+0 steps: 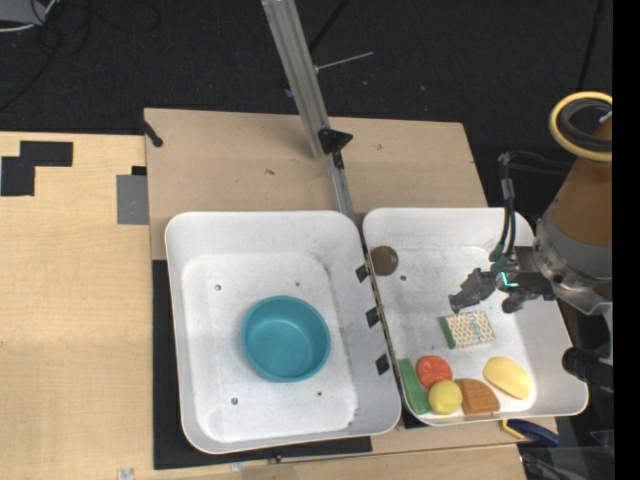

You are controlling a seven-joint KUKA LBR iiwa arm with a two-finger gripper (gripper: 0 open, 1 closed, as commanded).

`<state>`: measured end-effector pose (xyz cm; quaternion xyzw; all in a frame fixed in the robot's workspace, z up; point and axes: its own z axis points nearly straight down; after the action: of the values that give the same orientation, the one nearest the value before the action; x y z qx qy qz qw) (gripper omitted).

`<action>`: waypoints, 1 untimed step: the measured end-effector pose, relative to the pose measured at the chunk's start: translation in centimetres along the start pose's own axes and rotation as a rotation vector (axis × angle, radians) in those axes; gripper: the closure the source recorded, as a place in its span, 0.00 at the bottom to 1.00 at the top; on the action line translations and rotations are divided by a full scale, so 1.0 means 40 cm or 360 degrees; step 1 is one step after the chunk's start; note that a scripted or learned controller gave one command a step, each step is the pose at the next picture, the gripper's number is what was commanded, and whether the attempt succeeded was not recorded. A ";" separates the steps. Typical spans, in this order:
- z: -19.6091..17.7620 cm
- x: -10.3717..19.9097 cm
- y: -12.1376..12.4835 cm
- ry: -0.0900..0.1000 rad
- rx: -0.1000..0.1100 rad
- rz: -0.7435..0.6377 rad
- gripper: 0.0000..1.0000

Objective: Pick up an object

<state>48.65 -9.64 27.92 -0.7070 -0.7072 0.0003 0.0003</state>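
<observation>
Patterned flat rectangular pad (469, 329), pale w/ fine speckled/checker print and a green strip along its left edge, lies flat on floor of right white bin (440, 243), centre-right of frame. It sits just below the dark two-finger gripper (487, 292); gripper tips hang near pad's upper edge, contact can't be judged from this angle. Whether fingers are apart or together: cannot tell, dark parts merge w/ wrist hardware.

Other items in right bin, lower right of frame: red round tomato-like piece (434, 370), yellow-green round ball (445, 398) touching it below, brown bread-like slab (479, 397) just beside ball, yellow oval lemon-like piece (507, 377) near bin's lower right corner. Green strip (411, 386) runs along bin's left wall, partly behind red piece. Small brown round disc (384, 260) at upper left of right bin, well apart from rest.

Left white bin (200, 238), lower centre of frame: teal round bowl (286, 338), upright.

Arm (585, 208) enters from right edge, cut off by frame; orange band visible.
</observation>
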 end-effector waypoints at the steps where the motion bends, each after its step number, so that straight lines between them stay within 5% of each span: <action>1: 0.000 0.000 0.000 0.0000 0.0000 0.0000 0.00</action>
<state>48.65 -9.65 27.92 -0.7071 -0.7071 0.0003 0.0003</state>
